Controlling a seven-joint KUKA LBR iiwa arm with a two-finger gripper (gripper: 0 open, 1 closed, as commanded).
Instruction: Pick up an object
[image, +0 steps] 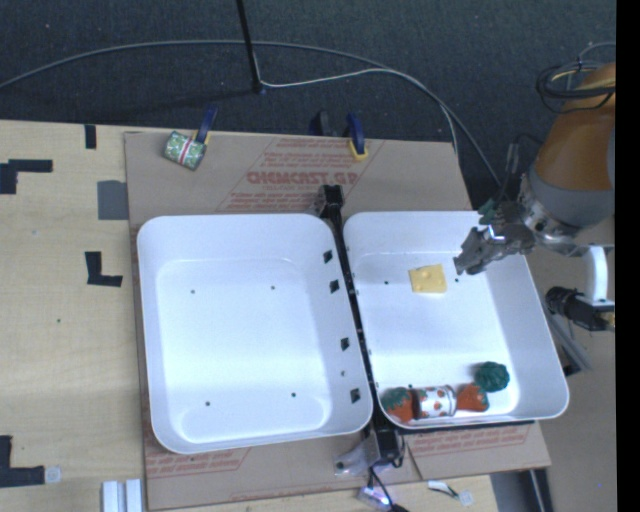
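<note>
Now we see the gripper (472, 258) over the right bin (520, 300), just right of the yellow block (428, 279) (lying on the bin floor); we cannot tell its jaws' state.

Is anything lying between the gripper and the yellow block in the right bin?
Nothing visible does. The gripper hangs over the right bin, just right of the yellow block, with bare white floor between them. The other items, including the red-and-white can and the green object, sit along the bin's near edge, away from that path.
</note>
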